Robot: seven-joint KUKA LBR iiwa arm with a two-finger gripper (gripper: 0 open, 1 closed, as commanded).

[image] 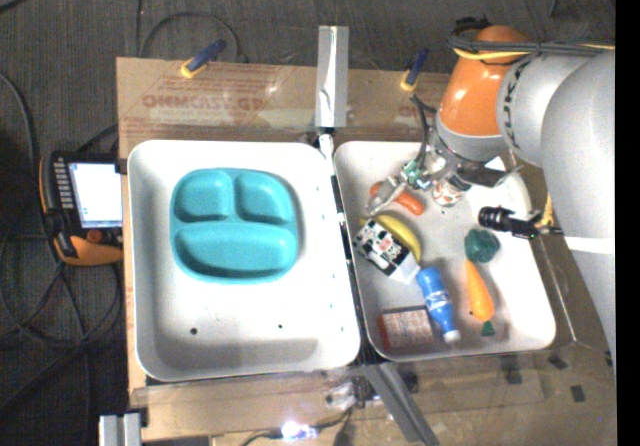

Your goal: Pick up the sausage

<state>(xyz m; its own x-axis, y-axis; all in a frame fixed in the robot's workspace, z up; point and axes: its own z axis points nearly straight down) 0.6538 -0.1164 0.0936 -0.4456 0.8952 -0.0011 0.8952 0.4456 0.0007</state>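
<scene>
The sausage (398,200) is a short reddish-orange piece lying in the upper left part of the right bin (540,334), just above a yellow banana (401,231). My gripper (422,175) hangs over the back of that bin, directly beside and slightly above the sausage's right end. The wrist with its orange band (478,99) rises behind it. Part of the sausage is hidden under the gripper's tip.
The right bin also holds a black-and-white box (379,246), a blue bottle (437,300), an orange carrot (479,292), a dark green item (481,246) and a brown packet (405,327). A teal divided plate (236,222) lies in the left bin (200,344).
</scene>
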